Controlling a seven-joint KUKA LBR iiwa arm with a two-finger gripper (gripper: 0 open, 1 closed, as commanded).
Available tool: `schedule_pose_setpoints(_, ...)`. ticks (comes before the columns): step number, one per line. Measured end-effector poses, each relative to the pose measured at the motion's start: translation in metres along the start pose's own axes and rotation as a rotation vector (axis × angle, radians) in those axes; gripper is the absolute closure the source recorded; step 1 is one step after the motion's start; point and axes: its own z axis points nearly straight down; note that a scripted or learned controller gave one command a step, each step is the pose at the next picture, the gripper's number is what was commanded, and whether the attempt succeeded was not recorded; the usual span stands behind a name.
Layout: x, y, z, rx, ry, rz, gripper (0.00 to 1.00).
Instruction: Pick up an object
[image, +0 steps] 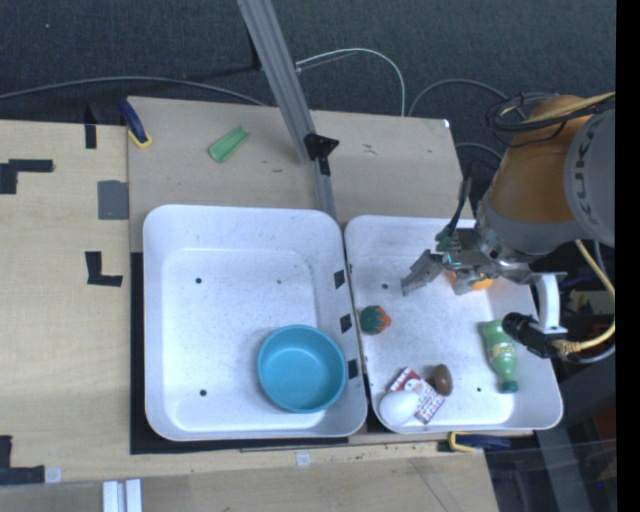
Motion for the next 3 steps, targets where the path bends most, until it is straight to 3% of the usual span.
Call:
schedule_pose_setpoints(1, 0.000, 0.000, 0.000, 0.000, 0.000, 0.000, 0.00)
schedule_pose_setpoints(2, -0.003, 0.002, 0.063, 0.005, -0.001, 0.001, 0.00)
schedule_pose_setpoints(3, -0.014, 0.006, 0.109, -0.021, -0.022, 0.012, 0.00)
